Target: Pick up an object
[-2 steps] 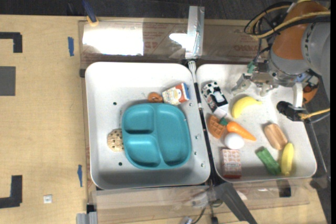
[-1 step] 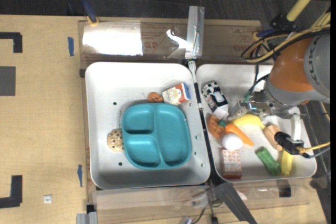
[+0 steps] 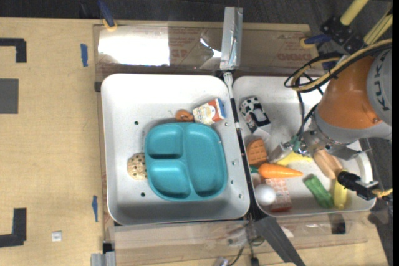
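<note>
The arm [image 3: 349, 99] leans in from three o'clock over the right bin [image 3: 283, 91], its gripper [image 3: 298, 147] low among the toys; whether the fingers are wide or narrow, I cannot tell. Just at seven o'clock of the gripper lie a carrot [image 3: 280, 171] and a yellow piece [image 3: 293, 161], with a bread slice [image 3: 255, 151] beside them. A white ball [image 3: 266, 195] sits at the bin's six o'clock edge. The left bin [image 3: 121, 134] holds a teal divided tray [image 3: 185, 160] and a cookie [image 3: 136, 166] at its nine o'clock.
</note>
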`<state>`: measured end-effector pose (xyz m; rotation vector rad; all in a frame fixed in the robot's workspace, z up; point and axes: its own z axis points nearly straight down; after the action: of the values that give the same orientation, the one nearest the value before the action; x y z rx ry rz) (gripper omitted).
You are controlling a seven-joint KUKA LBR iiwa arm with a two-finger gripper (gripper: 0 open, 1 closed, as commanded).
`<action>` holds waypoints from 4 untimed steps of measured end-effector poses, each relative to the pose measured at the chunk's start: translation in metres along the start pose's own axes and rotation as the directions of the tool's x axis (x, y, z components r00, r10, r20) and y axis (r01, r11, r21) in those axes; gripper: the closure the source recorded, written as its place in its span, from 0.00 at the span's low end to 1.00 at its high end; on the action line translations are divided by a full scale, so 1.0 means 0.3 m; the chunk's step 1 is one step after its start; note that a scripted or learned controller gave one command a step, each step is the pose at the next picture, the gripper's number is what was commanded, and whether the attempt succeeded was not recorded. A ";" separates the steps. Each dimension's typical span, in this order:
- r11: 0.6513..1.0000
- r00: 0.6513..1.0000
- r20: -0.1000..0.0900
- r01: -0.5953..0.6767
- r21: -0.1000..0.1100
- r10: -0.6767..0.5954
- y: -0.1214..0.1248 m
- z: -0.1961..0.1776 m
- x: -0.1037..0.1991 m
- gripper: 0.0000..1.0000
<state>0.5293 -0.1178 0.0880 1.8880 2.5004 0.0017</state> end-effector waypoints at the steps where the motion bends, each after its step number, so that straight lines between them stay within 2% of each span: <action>1: 0.999 0.999 -0.007 -0.031 0.006 0.031 -0.162 -0.102 0.034 0.00; 2: 0.995 0.995 -0.007 0.097 -0.007 -0.097 -0.159 -0.015 -0.063 0.00; 3: 0.995 0.995 -0.003 0.095 -0.015 -0.095 -0.151 -0.052 -0.066 1.00; 4: 0.994 0.994 -0.005 -0.113 0.003 0.113 -0.051 -0.325 0.153 1.00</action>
<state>0.5015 -0.0774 0.1853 2.0302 2.3947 0.0040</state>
